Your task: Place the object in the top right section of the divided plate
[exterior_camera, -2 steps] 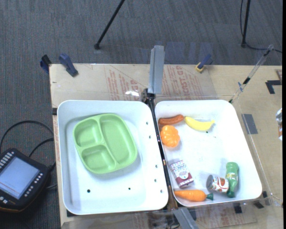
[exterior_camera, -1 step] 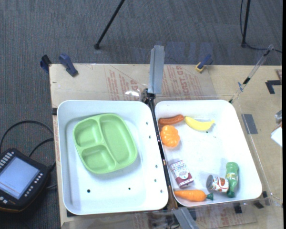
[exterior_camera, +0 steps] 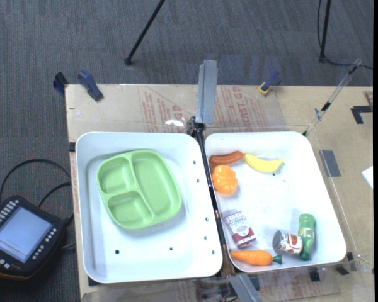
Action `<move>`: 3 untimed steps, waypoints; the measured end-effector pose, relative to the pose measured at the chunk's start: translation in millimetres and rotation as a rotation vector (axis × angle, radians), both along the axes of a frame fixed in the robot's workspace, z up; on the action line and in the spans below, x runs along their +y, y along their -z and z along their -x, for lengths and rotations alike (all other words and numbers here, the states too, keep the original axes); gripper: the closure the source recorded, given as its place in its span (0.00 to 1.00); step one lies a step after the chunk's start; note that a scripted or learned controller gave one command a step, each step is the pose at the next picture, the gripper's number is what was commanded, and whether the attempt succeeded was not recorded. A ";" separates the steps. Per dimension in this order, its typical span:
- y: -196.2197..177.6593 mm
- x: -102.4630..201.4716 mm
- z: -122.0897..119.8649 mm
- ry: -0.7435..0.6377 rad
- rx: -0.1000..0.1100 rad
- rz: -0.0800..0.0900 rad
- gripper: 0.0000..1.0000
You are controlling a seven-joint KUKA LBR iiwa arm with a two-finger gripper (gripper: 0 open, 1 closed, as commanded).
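Lying in the shallow white left bin (exterior_camera: 88, 231), left of centre frame: a light green plastic divided plate (exterior_camera: 138, 189), flat, tilted a little, two small sections on its left and one long section on its right; holding nothing in any section.

Sitting in the shallow white right bin (exterior_camera: 315, 168), all apart from the plate: an orange-red toy sausage (exterior_camera: 226, 158) at the upper left corner; a yellow toy banana (exterior_camera: 263, 163) just right of it; a round orange toy pumpkin (exterior_camera: 224, 179) just below the sausage, near the bin's left wall; a small red and white carton (exterior_camera: 239, 228) lower down, lying flat; an orange toy carrot with a green top (exterior_camera: 255, 257) along the bottom wall; a small tin can with a red label (exterior_camera: 287, 241) lying on its side, touching a green plastic bottle (exterior_camera: 306, 235) at the lower right.

Not being able to tell which of these counts as the task's object; not being able to tell the gripper state either.

Resting on the dark carpet at lower left of frame: a black control pendant with a grey screen (exterior_camera: 22, 234); clamping the bench's upper left edge: a blue clamp (exterior_camera: 89, 85).
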State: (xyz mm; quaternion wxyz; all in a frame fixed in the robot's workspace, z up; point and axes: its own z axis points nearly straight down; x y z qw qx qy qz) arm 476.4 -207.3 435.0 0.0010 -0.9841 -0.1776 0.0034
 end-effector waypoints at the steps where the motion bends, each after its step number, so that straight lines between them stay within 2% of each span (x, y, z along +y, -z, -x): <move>1: 0.2 -6.1 0.1 0.155 0.000 0.001 1.00; 3: -14.3 -4.8 -2.5 0.145 0.013 0.001 1.00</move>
